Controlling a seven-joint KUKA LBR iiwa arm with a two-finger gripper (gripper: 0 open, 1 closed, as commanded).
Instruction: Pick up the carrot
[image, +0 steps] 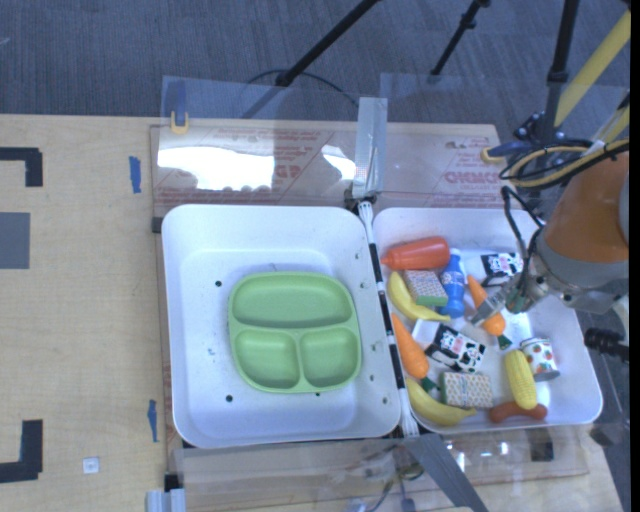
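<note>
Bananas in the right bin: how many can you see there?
2. One banana lies near the right bin's left wall, under the red sausage. The other banana curves along the front edge. More may hide beneath the pile.

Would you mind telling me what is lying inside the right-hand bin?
The right bin holds toy food: a carrot, two bananas, corn, a blue bottle. The gripper covers whatever lies beneath it.
</note>
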